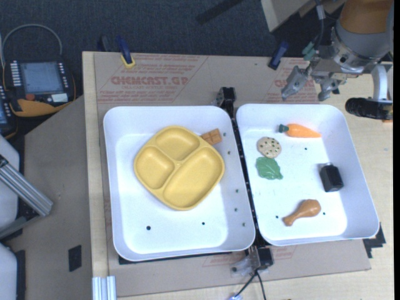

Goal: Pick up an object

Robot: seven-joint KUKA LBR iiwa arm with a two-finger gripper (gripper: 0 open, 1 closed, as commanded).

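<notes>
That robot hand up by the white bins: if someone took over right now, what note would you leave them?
Hand: open, holding nothing, raised above the far edge of the right bin.
Right bin holds a carrot, cookie, green leaf, black block and drumstick.
Left bin: yellow tray, small brown piece beside it.
Done: nothing picked yet.
Left: choose an object, descend, grasp, lift.

"CHEMCAST GP" printed on cardboard sheet [187, 74]

Two bins [119, 167], one plate [179, 175], six small items [300, 130]
</notes>
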